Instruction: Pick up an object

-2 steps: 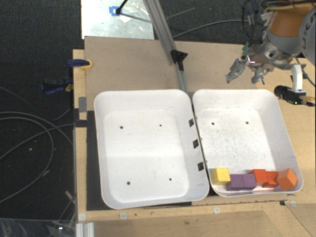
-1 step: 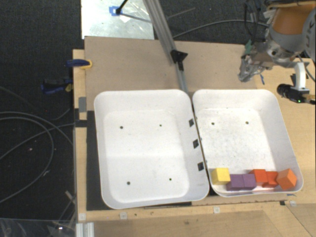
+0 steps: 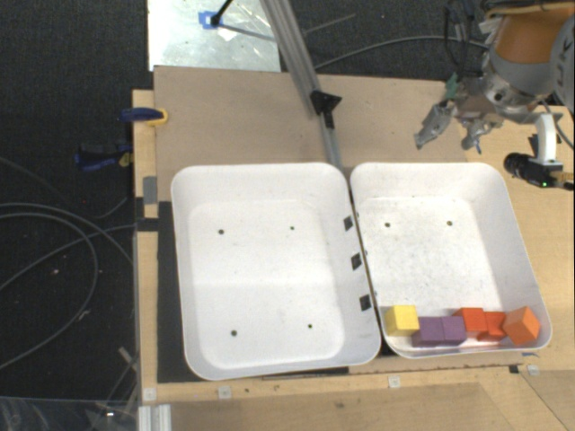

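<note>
Gripper (image 3: 454, 136) hovering open, gripping nothing, beyond far edge of right bin (image 3: 512, 206); yellow block (image 3: 402, 319), purple block (image 3: 439, 330), orange blocks (image 3: 499, 323) lying along near wall.

The arm (image 3: 530, 34) comes in at the upper right, its orange band topmost and the grey wrist beneath it. The tool (image 3: 454, 133) points down and to the left, its two fingers (image 3: 431, 128) spread apart with nothing between them.
</note>
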You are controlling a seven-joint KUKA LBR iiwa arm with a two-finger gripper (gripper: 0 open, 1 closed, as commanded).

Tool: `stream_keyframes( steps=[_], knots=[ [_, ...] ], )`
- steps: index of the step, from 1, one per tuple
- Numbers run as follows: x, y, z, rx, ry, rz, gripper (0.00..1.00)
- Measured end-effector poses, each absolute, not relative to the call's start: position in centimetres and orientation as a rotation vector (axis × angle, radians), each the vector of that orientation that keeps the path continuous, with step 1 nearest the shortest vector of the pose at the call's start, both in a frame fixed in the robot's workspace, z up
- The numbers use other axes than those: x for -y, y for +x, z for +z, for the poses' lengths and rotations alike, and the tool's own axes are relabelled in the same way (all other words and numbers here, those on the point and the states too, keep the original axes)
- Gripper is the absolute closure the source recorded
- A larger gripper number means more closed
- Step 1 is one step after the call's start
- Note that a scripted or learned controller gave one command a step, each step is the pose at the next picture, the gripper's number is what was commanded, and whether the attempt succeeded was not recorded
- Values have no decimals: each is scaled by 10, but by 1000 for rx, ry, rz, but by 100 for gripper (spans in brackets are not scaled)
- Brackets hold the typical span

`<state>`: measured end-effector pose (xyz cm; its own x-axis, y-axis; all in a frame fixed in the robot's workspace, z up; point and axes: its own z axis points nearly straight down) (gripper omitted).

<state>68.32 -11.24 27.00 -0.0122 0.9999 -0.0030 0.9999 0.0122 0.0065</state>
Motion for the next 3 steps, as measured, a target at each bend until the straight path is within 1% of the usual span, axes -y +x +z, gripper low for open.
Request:
stream_keyframes(
  steps=[1, 2, 3],
  knots=[
    [112, 684, 282, -2232, 2196, 7, 100],
    [109, 677, 183, -2230, 2218, -5, 100],
    [134, 633, 225, -2218, 2222, 1, 100]
  ],
)
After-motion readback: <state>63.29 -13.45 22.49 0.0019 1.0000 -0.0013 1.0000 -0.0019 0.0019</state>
